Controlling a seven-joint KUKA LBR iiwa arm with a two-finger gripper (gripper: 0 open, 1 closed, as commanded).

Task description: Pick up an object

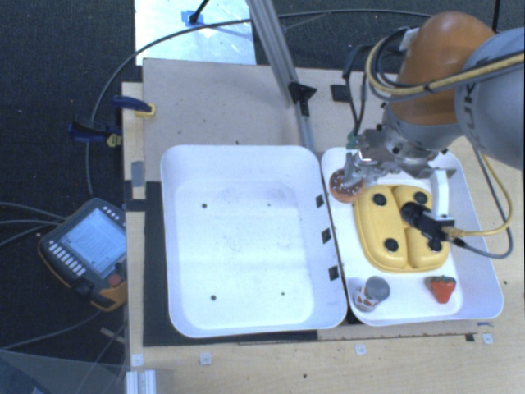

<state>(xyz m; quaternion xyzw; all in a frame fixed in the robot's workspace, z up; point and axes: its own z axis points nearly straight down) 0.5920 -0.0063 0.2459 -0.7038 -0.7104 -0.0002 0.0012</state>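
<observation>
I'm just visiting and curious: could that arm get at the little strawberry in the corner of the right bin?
Probably yes. The strawberry lies apart from the yellow tray on bare bin floor, nothing over it. The gripper hangs at the far end, near a brown disc.

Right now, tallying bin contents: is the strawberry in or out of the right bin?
In. The strawberry lies on the right bin floor, near its front corner.

arm: reaching in from right | gripper (354, 169): lowered, pointing down
</observation>
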